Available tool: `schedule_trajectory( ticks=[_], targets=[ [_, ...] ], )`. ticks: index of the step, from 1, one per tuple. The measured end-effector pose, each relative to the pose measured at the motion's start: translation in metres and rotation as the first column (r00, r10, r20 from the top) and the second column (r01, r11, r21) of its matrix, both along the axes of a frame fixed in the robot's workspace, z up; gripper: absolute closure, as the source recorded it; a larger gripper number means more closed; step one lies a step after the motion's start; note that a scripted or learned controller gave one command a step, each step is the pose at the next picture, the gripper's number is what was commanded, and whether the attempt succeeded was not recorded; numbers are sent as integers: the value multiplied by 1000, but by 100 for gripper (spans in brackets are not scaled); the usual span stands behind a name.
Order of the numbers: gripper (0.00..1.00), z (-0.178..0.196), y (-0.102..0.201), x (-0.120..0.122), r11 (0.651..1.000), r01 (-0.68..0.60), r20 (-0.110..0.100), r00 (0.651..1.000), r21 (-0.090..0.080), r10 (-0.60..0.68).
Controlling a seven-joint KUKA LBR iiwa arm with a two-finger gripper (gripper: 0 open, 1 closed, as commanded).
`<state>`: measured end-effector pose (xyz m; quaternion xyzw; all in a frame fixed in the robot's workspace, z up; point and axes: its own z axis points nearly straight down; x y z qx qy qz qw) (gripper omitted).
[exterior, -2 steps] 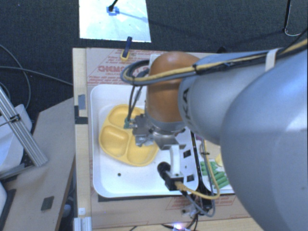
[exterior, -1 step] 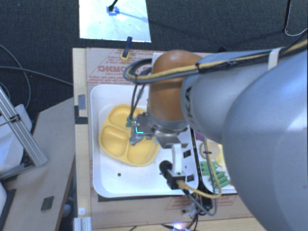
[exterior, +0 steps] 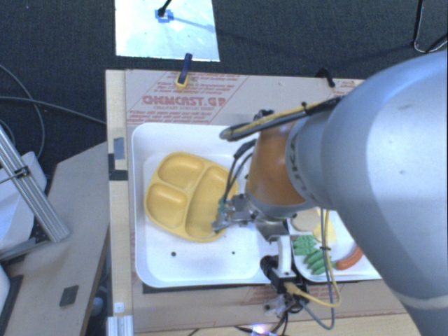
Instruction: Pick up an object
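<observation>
A single fixed camera looks down at a slant on the bench [exterior: 175, 89], the near edge at the frame's bottom; the left white bin [exterior: 189, 264] lies centre, while the grey arm [exterior: 378, 173], reaching in from the right, looms close to the lens

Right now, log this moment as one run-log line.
arm: over bins | gripper: at yellow divided plate near rim, left bin | grasp: unconfirmed | right bin: green toy, orange piece
</observation>
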<state>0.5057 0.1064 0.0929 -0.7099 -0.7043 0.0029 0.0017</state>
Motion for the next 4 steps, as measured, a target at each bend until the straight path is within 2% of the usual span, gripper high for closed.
schedule_trajectory(
  ticks=[1, 2, 3, 4],
  targets=[
    [0, 97, -62, -3, 1000, -4, 15, 1000, 1, 4],
    [0, 92, -156, 8, 1000, 0, 9, 1000, -2, 0],
    [0, 21, -199, 32, 1000, -5, 4, 1000, 0, 5],
    [0, -10, -289, -23, 1000, 2, 4, 1000, -2, -2]
  ],
)
